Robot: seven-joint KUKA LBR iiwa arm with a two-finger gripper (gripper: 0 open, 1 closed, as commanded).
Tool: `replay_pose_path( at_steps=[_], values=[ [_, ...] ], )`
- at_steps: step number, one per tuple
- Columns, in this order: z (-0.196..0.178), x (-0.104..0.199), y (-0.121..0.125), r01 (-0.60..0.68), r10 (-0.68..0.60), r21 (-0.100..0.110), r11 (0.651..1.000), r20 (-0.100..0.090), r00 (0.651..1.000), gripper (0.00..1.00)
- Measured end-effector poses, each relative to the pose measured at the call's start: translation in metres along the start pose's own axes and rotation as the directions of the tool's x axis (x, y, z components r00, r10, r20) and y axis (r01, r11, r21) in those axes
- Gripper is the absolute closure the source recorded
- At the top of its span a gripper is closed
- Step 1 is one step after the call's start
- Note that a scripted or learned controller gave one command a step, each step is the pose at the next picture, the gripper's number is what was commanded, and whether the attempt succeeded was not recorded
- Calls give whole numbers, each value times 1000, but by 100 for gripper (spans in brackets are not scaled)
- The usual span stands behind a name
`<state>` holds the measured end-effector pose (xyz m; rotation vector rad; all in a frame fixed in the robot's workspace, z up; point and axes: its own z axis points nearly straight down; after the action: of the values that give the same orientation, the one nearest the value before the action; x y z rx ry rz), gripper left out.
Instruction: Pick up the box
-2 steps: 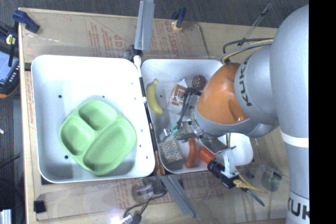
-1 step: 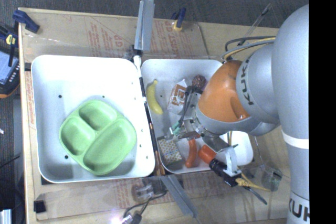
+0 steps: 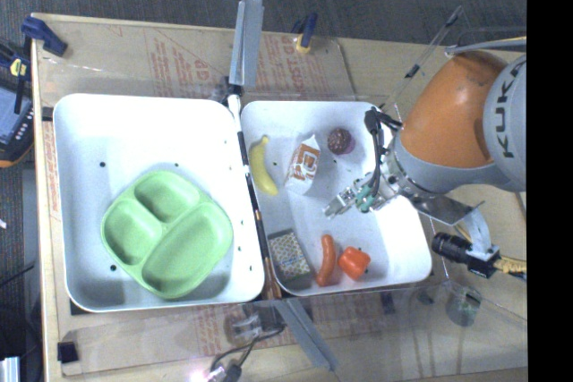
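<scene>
In the right bin (image 3: 407, 268), the box (image 3: 305, 165) lies left of the gripper (image 3: 345, 200) and slightly farther back, near but apart, its long axis running front to back; whether the claw is open, I cannot tell.

Box (image 3: 305, 166) in right bin (image 3: 407, 268), between banana (image 3: 261, 165) and end effector (image 3: 345, 203).

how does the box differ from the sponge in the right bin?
The box is white with orange print; the sponge is grey with a speckled, mesh-like top. The box lies mid-bin beside the banana; the sponge lies at the near edge beside the carrot. The box looks tilted and bulkier; the sponge lies flat. Both are in the right bin, untouched by the gripper.
</scene>
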<state>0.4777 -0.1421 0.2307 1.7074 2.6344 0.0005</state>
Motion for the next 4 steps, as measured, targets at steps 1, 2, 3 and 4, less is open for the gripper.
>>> replay_pose_path(
  at_steps=[1, 2, 3, 4],
  values=[
    [0, 0, 0, 0, 0, 0, 1000, 0, 1000, 0],
    [101, 19, 6, -176, 176, 7, 984, -4, 984, 0],
    [17, -48, -22, -121, 121, 2, 993, -1, 993, 0],
    [104, -4, -3, 54, -54, 5, 999, -6, 999, 0]
  ],
)
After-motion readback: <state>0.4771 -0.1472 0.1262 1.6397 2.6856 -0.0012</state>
